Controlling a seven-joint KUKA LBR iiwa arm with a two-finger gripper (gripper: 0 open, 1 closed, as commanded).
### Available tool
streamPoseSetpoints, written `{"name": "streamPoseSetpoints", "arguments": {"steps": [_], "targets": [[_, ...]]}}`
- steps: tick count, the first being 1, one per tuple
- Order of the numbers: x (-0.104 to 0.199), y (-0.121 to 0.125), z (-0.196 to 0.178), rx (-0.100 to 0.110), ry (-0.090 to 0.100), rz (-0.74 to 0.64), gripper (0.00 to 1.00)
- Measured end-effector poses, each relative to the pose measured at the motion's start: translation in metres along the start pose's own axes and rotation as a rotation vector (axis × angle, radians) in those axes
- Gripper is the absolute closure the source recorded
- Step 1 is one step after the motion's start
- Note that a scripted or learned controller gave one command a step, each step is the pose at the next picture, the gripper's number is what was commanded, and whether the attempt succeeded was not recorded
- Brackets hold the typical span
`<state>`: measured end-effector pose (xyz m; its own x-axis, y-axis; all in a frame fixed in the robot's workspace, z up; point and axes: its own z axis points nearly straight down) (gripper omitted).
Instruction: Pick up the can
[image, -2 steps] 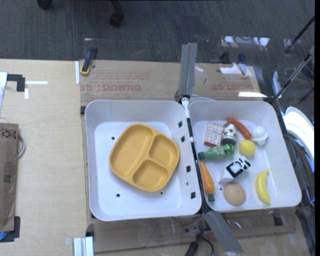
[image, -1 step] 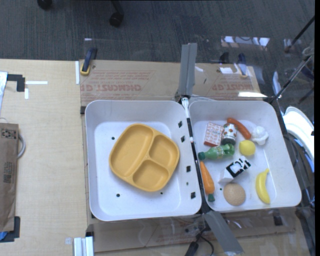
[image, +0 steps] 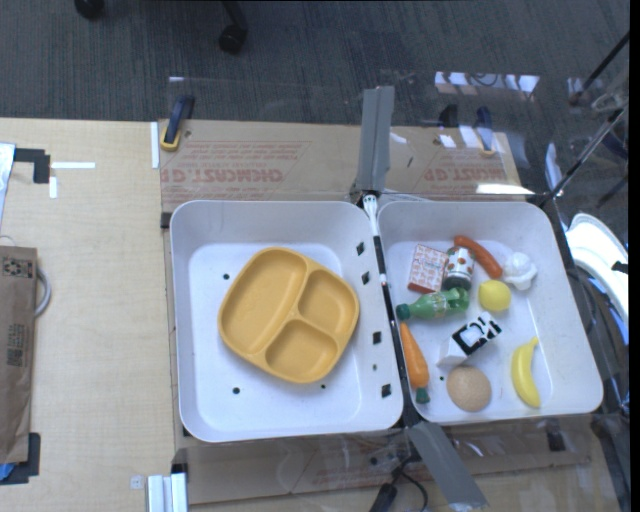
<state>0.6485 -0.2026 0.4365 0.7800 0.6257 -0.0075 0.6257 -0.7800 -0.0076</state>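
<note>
The can (image: 459, 266) stands at twelve o'clock in the right bin (image: 560, 250): rigid, light, smooth; grip its sides. Tool state: cannot tell.

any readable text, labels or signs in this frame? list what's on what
"CHEMCNZT. GE…", upside down and partly guessed, red print on the cardboard sheet behind the bins.
Recycling-style symbol on the brown paper bag; its text is too small.
Red packet, can, black-and-white block: print blurred, unreadable.

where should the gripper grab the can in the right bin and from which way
Probably from above, fingers across the round body of the can. It looks upright, but neighbours crowd it: green bottle in front, red box on its left, hot dog on its right. The sides look tight.
</note>
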Motion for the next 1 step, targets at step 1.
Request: {"name": "streamPoseSetpoints", "arguments": {"steps": [1], "targets": [[0.0017,0.0009,-0.0045,0.005,-0.007,-0.005,1.0]]}}
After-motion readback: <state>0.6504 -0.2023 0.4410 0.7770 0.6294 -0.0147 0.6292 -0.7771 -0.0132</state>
